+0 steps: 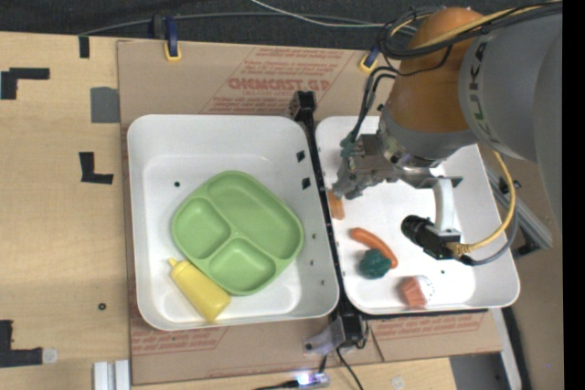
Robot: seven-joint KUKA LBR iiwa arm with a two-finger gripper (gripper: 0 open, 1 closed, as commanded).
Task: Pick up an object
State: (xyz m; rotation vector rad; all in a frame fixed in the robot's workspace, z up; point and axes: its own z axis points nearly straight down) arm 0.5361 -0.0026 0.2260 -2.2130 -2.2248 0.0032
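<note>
My gripper [350, 181] is down in the right-hand shallow white bin [498, 292], close against the wall it shares with the left-hand white bin [137, 151]. Whether it is spread or closed I cannot tell from this slant, because my own wrist hides the tips. Nothing shows clearly clamped in it, so I judge the pick not yet done. Just beneath my gripper, touching or nearly touching it, lies a small tan-orange piece [336, 208] against the bin wall, and it looks like the likeliest target. A little further out on the same side lie a long orange carrot-shaped toy [372, 241] and, beside it, a dark teal rounded lump [373, 265]. A pink-red block [416, 291] lies beyond those, near the bin's front rim. Across the wall, well away from me, sit a light green divided plastic plate [238, 233] and a yellow squeeze bottle [196, 288], both untouched. What remains, as I read it, is the whole of the job: closing on one piece and lifting it clear of the bin floor.
</note>
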